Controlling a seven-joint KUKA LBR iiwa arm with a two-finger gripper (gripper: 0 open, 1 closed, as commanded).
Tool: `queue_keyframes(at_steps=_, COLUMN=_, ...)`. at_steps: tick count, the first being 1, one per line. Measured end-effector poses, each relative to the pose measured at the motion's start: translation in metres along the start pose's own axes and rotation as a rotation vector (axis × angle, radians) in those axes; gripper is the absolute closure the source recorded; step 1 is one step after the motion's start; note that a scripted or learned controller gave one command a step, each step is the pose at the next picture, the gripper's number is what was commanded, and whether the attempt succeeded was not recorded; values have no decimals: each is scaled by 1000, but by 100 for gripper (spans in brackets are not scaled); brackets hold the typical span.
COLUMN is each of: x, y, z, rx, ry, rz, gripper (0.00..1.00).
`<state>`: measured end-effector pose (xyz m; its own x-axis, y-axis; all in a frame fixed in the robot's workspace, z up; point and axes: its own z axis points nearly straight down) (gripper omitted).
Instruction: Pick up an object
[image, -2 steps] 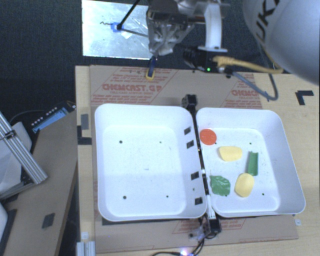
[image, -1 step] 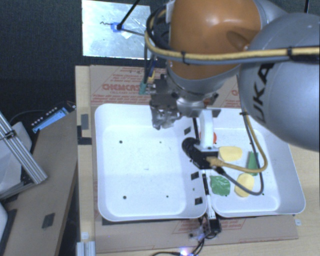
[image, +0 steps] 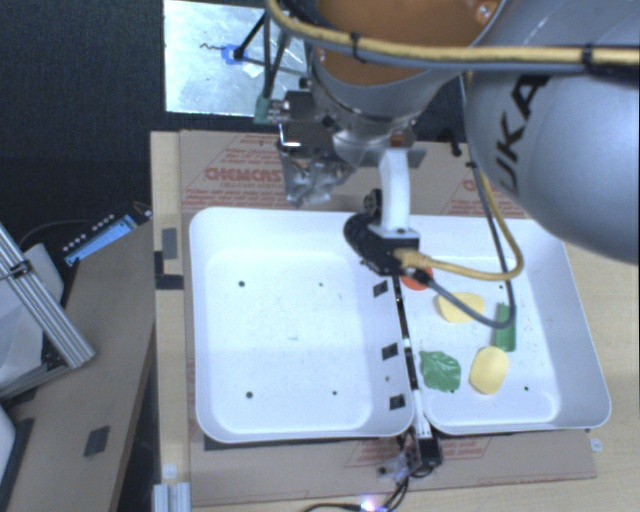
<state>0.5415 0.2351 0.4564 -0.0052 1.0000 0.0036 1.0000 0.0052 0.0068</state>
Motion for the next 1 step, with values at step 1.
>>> queue_keyframes(at_steps=1, x=-1, y=-22, z=-26, rx=3, ry=-1, rz=0, gripper=100)
